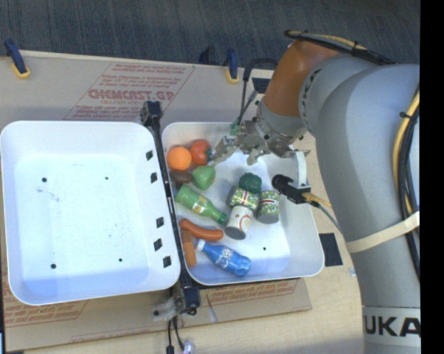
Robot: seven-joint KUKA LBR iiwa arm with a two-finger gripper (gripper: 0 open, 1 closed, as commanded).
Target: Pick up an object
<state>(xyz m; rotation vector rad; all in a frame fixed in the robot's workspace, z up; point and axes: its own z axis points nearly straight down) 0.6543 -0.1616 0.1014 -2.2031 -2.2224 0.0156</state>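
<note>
The grey two-finger gripper (240,144) hovers at centre frame over the right white bin (307,242); its state cannot be told. The round orange ball (179,158) lies just left, apart from it.

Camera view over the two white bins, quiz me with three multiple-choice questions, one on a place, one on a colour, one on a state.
1. Which bin holds the objects?
A. left
B. right
C. both

2. What colour is the bottle at the near edge?
A. blue
B. yellow
C. black

3. How does the green bottle sit?
A. upright
B. lying down
C. hanging from the arm

Answers:
1 B, the right bin carries everything.
2 A, the blue bottle lies beside the sausage.
3 B, the green bottle lies on its side.
</note>
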